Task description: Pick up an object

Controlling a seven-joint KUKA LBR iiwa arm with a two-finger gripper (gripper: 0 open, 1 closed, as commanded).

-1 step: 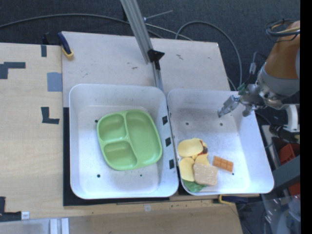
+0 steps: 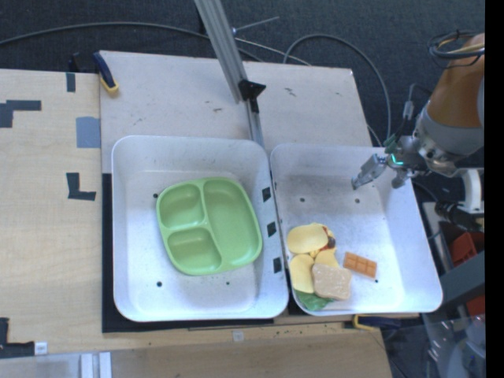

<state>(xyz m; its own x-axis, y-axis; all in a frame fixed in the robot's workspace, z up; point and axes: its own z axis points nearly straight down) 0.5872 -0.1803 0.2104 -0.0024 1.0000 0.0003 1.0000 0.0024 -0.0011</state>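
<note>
We find the tool above the right bin, its opening impossible to tell; the food pile lies below-left of it, the orange cracker nearest, long axis slanting across.

plate: light green
bins: white, speckled grey
cracker: orange
bread slice: tan
pieces beside the bread slice: yellow
bench: pale wood

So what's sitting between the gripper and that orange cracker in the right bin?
Nothing: the camera view shows bare white bin floor between the gripper and the orange cracker.
</note>
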